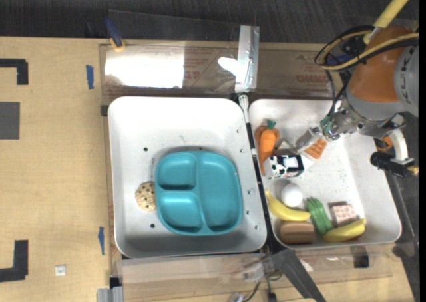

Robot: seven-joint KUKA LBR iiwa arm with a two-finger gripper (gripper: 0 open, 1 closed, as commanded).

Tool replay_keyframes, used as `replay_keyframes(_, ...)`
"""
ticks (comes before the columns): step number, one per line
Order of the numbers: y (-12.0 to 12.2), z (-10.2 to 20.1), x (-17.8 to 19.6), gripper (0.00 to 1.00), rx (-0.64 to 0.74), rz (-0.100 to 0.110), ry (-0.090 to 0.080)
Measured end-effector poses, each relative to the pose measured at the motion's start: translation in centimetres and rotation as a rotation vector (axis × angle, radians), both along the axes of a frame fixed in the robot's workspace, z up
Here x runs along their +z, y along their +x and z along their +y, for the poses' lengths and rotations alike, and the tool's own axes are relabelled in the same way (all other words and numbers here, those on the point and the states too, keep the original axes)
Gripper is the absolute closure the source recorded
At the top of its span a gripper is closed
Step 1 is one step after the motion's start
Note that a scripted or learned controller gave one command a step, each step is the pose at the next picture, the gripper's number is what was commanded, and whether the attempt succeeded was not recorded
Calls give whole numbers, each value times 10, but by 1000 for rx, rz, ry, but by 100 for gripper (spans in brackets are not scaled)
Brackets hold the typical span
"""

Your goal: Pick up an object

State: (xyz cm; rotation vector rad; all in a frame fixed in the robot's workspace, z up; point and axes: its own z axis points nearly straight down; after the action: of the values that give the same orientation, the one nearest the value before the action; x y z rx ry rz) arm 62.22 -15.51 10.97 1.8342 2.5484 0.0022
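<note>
My pincer point(318, 140) hangs low over the right bin point(373, 187), by a small orange piece point(317, 150). I think my fingers are a little apart with nothing between them, but it is hard to see. I am at the reaching step. Next I must go down and squeeze. The carrot point(267, 141) and toy cow point(287, 165) lie close by.

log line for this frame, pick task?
stage: reaching in | gripper: low in right bin, grip unclear | nearest: carrot, cow toy | left bin: teal tray, cookie
</note>
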Motion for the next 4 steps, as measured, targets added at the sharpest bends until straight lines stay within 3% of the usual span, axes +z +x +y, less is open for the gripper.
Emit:
replay_keyframes(1,-23,17,-8,0,27,-37,-13)
replay_keyframes(2,26,-27,-12,0,152,-23,-7)
replay_keyframes(3,-45,33,-12,0,31,-13,-1)
replay_keyframes(4,2,49,44,0,203,-7,-2)
